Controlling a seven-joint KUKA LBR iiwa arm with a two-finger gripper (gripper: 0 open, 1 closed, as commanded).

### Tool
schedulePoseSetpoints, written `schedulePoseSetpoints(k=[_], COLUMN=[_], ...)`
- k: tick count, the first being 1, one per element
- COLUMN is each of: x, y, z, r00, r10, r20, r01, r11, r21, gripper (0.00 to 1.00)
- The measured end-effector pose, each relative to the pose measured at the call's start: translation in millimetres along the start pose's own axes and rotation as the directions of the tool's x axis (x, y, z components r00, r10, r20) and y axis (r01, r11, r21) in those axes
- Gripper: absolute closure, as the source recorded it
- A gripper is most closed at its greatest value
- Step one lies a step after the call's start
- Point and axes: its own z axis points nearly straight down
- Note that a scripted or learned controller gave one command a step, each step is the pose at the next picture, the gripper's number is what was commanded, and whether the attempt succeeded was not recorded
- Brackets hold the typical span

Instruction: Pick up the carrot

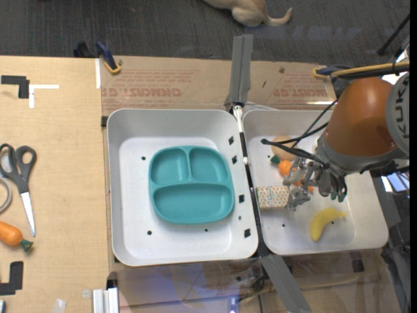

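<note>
Carrot lies just beside the claw, on its left-bin side

The carrot point(285, 167) lies in the right bin point(365, 237), near the wall it shares with the left bin point(124, 175) and a little toward the far edge. The gripper point(301, 189) hangs just beside it, slightly toward the near edge — so the carrot is up and to the side of it. Whether the claw is released or clenched, I cannot tell; cables hide it, and the carrot's long axis is unclear too.
</note>
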Motion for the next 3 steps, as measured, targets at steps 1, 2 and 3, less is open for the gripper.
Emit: schedulePoseSetpoints(k=[1,2,3], x=[26.1,33.3,57.1], y=[49.7,106.9,15.8], z=[-127.1,-92.9,-225.2], r00=[0.959,0.999,0.915], r10=[0.284,0.052,-0.402], r20=[0.003,-0.001,0.005], r01=[-0.284,-0.052,0.402], r11=[0.959,0.999,0.916], r21=[0.000,0.000,0.002], gripper=[1.00,1.00,1.00])
